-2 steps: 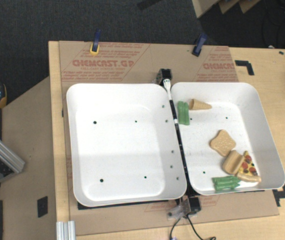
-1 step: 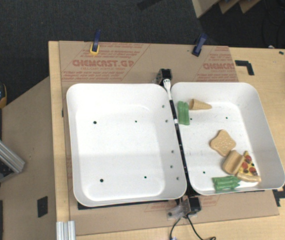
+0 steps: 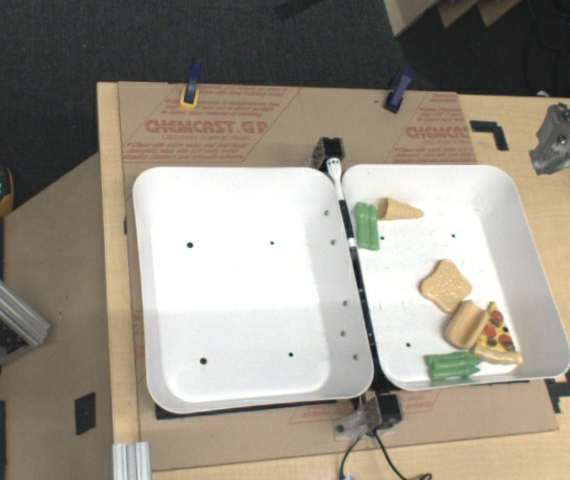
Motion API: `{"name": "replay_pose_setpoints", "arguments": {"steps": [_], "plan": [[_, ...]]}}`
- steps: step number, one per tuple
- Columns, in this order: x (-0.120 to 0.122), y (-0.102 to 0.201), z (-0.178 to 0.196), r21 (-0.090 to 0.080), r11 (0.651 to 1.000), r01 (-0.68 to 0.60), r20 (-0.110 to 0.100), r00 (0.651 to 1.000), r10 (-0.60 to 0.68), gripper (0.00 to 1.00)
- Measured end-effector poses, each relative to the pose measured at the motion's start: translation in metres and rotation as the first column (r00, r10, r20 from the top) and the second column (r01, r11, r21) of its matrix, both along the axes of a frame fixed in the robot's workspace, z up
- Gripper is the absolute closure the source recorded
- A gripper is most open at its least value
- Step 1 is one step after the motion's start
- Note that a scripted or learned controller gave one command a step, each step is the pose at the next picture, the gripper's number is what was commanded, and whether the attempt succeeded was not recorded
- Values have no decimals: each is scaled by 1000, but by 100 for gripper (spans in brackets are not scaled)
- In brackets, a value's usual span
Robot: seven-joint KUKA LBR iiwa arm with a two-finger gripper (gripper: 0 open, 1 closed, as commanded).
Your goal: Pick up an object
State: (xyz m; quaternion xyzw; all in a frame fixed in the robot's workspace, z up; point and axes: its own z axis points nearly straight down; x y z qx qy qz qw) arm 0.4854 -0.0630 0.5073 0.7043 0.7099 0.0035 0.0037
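Toast slice [image 3: 445, 284] lies far from gripper [image 3: 561, 140].

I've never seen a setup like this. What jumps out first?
Two white bins sit side by side on brown cardboard. The right bin holds a scatter of toy food: a pizza slice and bread slice near the front, a green piece by the divider. The gripper hangs at the far right edge.
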Motion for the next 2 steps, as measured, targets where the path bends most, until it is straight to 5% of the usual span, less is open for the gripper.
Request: {"name": "replay_pose_setpoints", "arguments": {"steps": [1,2], "plan": [[-6,47,30,1,1000,3,-3,1000,-3,0],[-5,45,39,-1,1000,6,-2,1000,-6,100]]}}
